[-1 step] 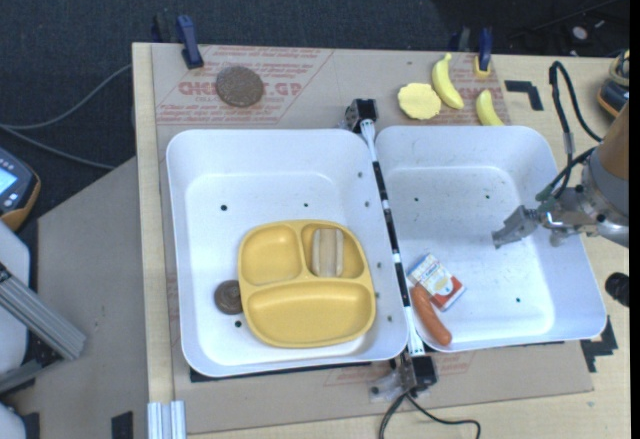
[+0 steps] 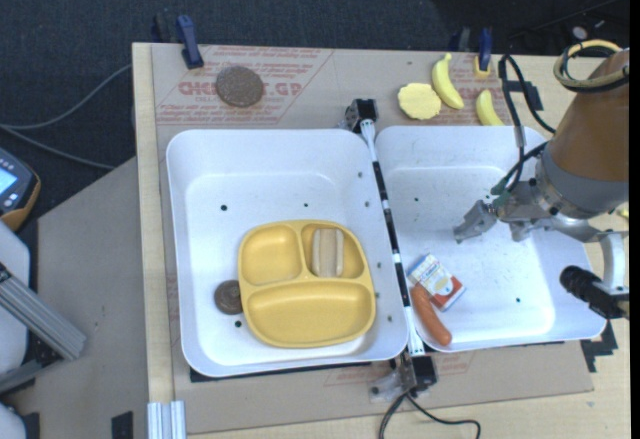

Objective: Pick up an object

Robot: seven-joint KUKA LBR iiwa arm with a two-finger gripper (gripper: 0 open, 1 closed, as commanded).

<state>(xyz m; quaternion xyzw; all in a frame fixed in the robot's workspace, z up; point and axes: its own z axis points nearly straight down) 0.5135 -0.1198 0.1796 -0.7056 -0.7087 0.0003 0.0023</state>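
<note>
In the right bin point(image 2: 450, 162) lie a small white, orange and blue carton point(image 2: 437, 281) and an orange-red sausage point(image 2: 431, 317), both near its front left corner. My gripper point(image 2: 496, 226) hovers over the middle of this bin, up and to the right of the carton and apart from it. Its two grey fingers point(image 2: 470, 224) are spread open with nothing between them. The left bin point(image 2: 260, 162) holds a yellow divided plate point(image 2: 305, 312) with a tan bun point(image 2: 327, 252) in one compartment. A brown cookie point(image 2: 228, 297) rests against the plate's left side.
On the bench behind the bins sit a brown disc point(image 2: 239, 85), a yellow round piece point(image 2: 420, 100) and two toy bananas point(image 2: 448, 82). Blue clamps point(image 2: 187, 40) hold the bench's back edge. Cables point(image 2: 520, 97) run by the arm, and a black part point(image 2: 590, 289) juts over the right bin's edge.
</note>
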